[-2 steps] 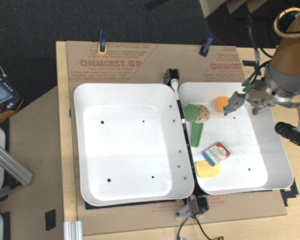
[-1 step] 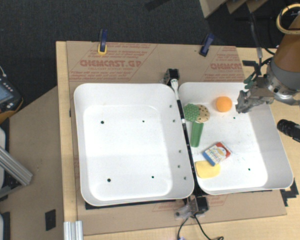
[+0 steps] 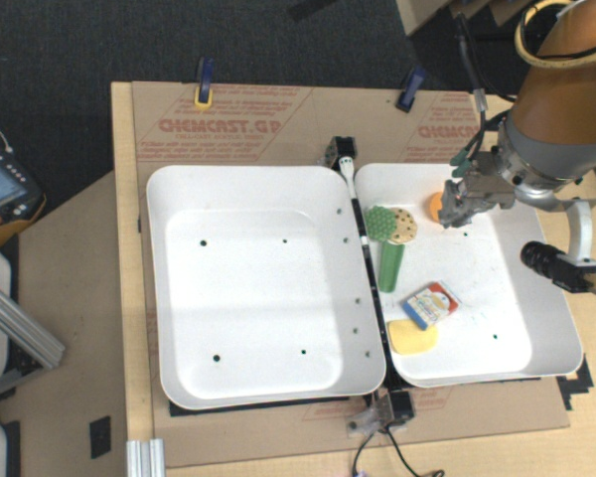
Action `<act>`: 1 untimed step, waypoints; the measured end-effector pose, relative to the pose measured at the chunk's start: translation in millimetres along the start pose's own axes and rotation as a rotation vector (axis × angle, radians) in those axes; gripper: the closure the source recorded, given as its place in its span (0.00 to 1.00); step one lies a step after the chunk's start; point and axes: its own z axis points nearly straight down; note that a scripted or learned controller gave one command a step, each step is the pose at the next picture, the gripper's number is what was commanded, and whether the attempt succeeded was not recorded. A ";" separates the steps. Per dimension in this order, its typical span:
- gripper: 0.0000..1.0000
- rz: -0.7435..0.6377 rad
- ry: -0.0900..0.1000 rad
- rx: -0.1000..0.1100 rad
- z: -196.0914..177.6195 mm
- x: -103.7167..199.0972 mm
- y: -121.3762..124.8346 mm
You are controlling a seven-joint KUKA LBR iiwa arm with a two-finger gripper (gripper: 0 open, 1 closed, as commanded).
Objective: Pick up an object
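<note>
Jaws (image 3: 461, 210) at your frame's upper right, grip state impossible to tell, just beside orange ball (image 3: 435, 206), right bin (image 3: 517, 361), green brush (image 3: 387, 246) near its left wall.

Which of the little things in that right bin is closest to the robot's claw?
The small orange object, lying right beside the gripper near the bin's far end. The green brush, the red-and-blue packet and the yellow piece lie farther off.

Grey arm (image 3: 546, 157), orange band (image 3: 566, 63)
</note>
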 end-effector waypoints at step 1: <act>1.00 0.002 0.000 0.006 2.5 46.6 -21.0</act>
